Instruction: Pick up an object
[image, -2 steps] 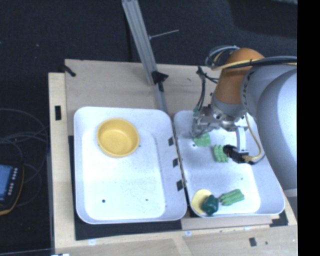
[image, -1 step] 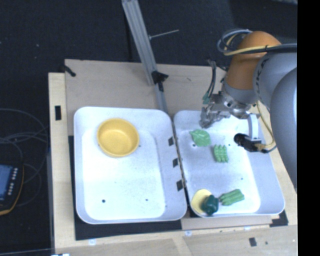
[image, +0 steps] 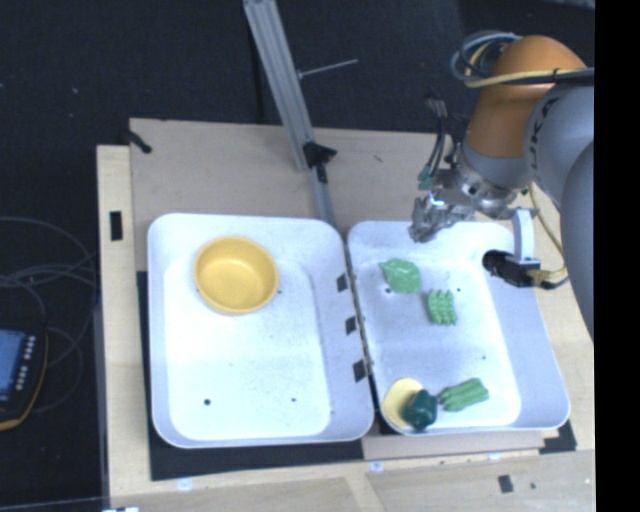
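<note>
My gripper (image: 424, 228) hangs over the far edge of the right bin (image: 520, 330), with nothing visible between its fingers. Just in front of it and to its left lies a light green lump (image: 401, 275). A ridged green piece (image: 442, 306) sits a little nearer, in the middle of the bin. At the bin's near edge a green ridged piece (image: 464, 394) lies beside a small yellow cup (image: 398, 400) with a dark teal thing (image: 421, 408) against it. A yellow bowl (image: 236, 274) stands in the far part of the left bin (image: 250, 390).
A grey metal pole (image: 290, 110) slants down from the top to the seam between the two bins. The wooden bench edge (image: 120, 300) frames the bins. A handheld device (image: 18, 375) lies off the bench at the far left.
</note>
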